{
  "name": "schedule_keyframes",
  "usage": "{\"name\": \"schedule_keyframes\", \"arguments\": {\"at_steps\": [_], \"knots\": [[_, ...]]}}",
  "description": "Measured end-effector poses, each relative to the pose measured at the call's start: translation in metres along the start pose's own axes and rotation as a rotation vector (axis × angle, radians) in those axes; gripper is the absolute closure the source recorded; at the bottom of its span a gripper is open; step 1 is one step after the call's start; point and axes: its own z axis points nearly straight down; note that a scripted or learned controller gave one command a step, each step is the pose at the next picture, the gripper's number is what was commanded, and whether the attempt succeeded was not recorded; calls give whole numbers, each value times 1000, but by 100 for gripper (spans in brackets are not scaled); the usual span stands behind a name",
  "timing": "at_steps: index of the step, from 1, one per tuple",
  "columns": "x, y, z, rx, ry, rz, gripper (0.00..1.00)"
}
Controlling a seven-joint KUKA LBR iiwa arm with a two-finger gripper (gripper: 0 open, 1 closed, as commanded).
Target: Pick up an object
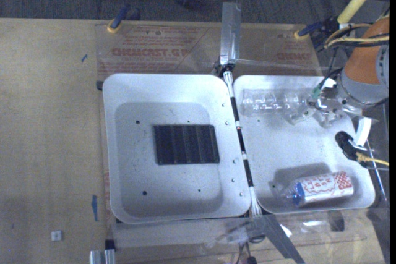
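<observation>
Gripper sits at far-right of the right bin; can't tell how the jaws stand, too cluttered w/ cables. Clear plastic bottle lies just left of it, long axis running left-right along the bin's far wall, its right end close to or touching the gripper. Second bottle w/ red-white label lies near the bin's near-right corner, well apart from gripper. Clear one looks the likelier target. Far wall crowds it; open floor mid-bin. Left bin holds a dark ridged block

Clear bottle and red-white bottle lie in right bin.
</observation>
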Motion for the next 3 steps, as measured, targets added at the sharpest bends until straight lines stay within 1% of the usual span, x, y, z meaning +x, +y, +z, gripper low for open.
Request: {"name": "schedule_keyframes", "arguments": {"at_steps": [1, 2, 3], "knots": [[8, -88, -57, 0, -15, -29, 0], [7, -80, -98, -3, -17, -64, 0], [49, -140, 2, -8, -15, 40, 0]]}}
